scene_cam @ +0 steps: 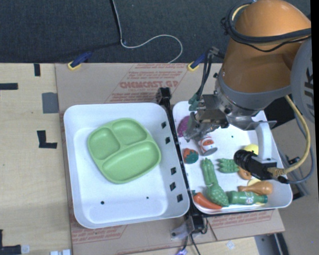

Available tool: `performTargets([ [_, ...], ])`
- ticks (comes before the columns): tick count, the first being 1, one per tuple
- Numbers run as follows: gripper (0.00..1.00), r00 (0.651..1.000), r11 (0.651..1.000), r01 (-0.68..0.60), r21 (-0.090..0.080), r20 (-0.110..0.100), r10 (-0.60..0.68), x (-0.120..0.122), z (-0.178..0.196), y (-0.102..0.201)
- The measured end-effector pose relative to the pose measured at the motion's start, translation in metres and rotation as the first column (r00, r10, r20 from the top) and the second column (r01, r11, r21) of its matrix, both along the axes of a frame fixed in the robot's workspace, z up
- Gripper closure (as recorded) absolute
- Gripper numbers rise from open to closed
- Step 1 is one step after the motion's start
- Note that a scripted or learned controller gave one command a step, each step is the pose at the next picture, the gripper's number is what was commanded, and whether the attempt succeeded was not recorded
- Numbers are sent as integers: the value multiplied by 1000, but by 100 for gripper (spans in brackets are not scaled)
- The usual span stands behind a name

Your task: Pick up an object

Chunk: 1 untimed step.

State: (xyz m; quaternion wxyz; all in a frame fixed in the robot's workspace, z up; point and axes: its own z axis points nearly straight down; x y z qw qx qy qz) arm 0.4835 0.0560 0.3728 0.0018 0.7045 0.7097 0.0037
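Note:
My gripper (pixel 201 129) hangs low over the back left part of the right bin (pixel 271 146). Just to its left lies a purple toy (pixel 184 126), partly hidden by the gripper. A small red and white can (pixel 207 145) lies right below the gripper. Nothing can be seen held in it. Further forward are a teal and orange ball (pixel 190 156), a green ridged toy (pixel 208 172) and a green leafy piece (pixel 227 165).
The left bin (pixel 83 196) holds a green divided plate (pixel 123 149). Along the right bin's front edge lie a carrot (pixel 203 201), a green bottle (pixel 247 198) and an orange toy (pixel 258 187); a yellow piece (pixel 251 149) sits at the right. The big orange and grey arm (pixel 264 46) looms over the bin's back right.

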Motion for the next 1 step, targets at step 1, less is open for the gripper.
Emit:
performTargets([
  [1,100,1000,1000,5,-3,-6,-5,0,48,-14],
])
